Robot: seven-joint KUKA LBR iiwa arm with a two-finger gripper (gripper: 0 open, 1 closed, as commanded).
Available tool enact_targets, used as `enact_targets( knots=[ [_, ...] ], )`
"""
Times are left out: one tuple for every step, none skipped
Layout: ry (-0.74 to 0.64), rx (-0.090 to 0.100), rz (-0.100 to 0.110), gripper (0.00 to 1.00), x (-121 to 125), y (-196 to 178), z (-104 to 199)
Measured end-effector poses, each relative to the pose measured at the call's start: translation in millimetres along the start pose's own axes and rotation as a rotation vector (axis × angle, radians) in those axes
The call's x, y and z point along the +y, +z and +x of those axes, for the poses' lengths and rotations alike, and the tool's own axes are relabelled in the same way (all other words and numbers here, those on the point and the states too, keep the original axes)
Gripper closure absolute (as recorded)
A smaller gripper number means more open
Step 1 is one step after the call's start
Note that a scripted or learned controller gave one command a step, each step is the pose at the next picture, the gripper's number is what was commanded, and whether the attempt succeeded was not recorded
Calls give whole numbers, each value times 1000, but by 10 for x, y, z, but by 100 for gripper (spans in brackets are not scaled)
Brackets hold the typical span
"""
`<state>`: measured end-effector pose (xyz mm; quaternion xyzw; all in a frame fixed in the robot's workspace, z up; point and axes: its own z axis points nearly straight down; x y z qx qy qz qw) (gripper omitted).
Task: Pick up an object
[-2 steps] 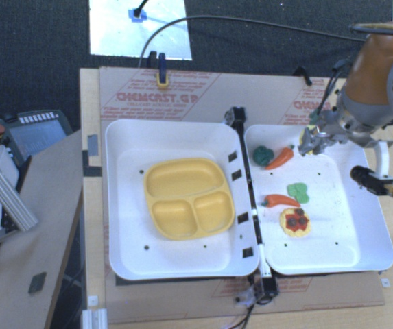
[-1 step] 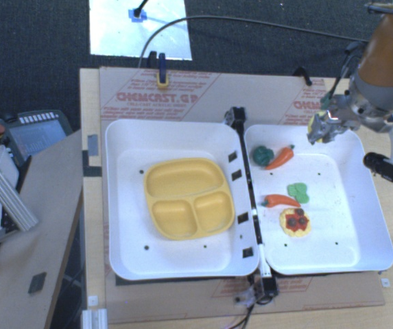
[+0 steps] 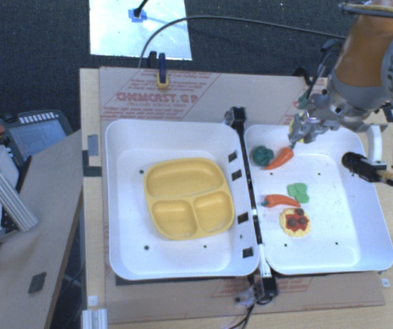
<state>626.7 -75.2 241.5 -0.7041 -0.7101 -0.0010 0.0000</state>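
Observation:
In the right bin (image 3: 361, 252) lie a carrot (image 3: 276, 158) with a dark green top, a red chili pepper (image 3: 280, 201), a small green leafy piece (image 3: 298, 192) and a little toy pizza (image 3: 296, 222). My gripper (image 3: 299, 137) hangs over the bin's far edge, just above and right of the carrot's orange tip. Nothing shows between its fingers. The grey arm with its orange band (image 3: 367, 33) comes in from the upper right.
The left bin (image 3: 124, 252) holds a yellow divided tray (image 3: 186, 197). A black divider with clips (image 3: 245, 184) runs between the bins. A black fitting (image 3: 361, 164) sits on the right bin's right wall. A tablet (image 3: 35, 136) rests off the bench at left.

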Motion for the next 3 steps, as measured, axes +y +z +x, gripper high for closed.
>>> enact_targets(
  knots=[
    [-1,1,1,100,22,135,535],
    [-1,1,0,100,72,207,1082],
    [-1,2,-2,100,119,85,1606]
  ],
)
